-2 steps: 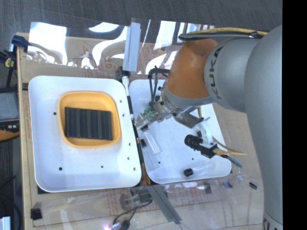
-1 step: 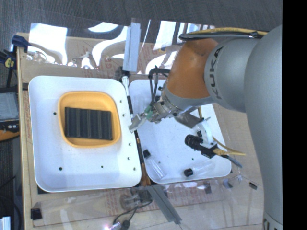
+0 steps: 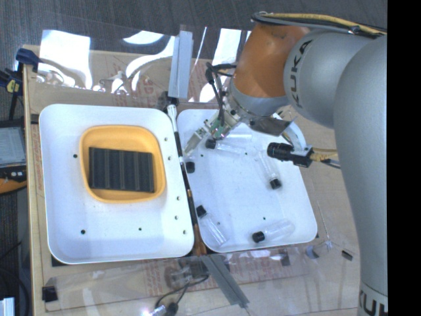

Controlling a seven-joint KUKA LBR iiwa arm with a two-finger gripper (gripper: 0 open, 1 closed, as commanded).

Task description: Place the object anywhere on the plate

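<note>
A yellow plate (image 3: 150, 139) lies in the left bin (image 3: 66, 222), and a dark ridged rectangular block (image 3: 123, 170) rests flat on it. Several clear plastic vials with black caps lie in the right bin (image 3: 299, 199): one by the gripper (image 3: 235, 147), one at mid right (image 3: 270, 174), one at the front (image 3: 277, 230), one at the front left (image 3: 210, 226). My gripper (image 3: 209, 134) hangs over the right bin's back left corner, just above the nearest vial's black cap. It is apart from the plate.
A small black cap (image 3: 189, 166) sits against the wall between the bins. A grey upright bar (image 3: 179, 64) stands behind the bins. The large grey arm covers the right side of the bench.
</note>
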